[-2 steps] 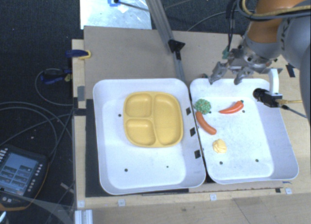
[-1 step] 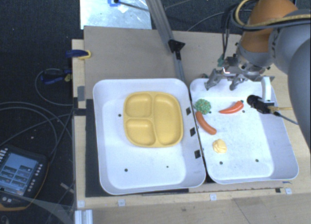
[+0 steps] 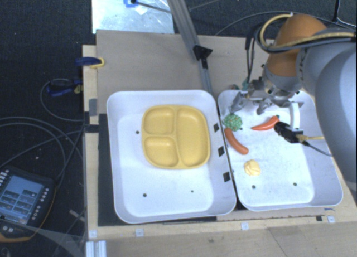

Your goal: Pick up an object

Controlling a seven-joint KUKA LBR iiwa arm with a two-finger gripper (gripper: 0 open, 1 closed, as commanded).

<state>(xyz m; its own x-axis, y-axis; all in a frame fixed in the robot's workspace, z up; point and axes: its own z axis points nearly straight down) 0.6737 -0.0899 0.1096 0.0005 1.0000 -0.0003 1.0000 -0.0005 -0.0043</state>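
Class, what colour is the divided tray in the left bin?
Yellow: the divided tray shows best in the camera view.

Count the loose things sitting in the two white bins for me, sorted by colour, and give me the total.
Yellow: 2, the divided plate and a small yellow lump
Orange: 2, a sausage-shaped piece and a chilli-shaped piece
Green: 1, a broccoli-like piece
Total: 5

Even, cool light falls from above, giving the scene a bluish cast. The white bins (image 3: 167,194) look bright but not blown out, with soft, faint shadows. A floor patch (image 3: 120,2) at the top glares pale. The picture is grainy and slightly soft throughout.
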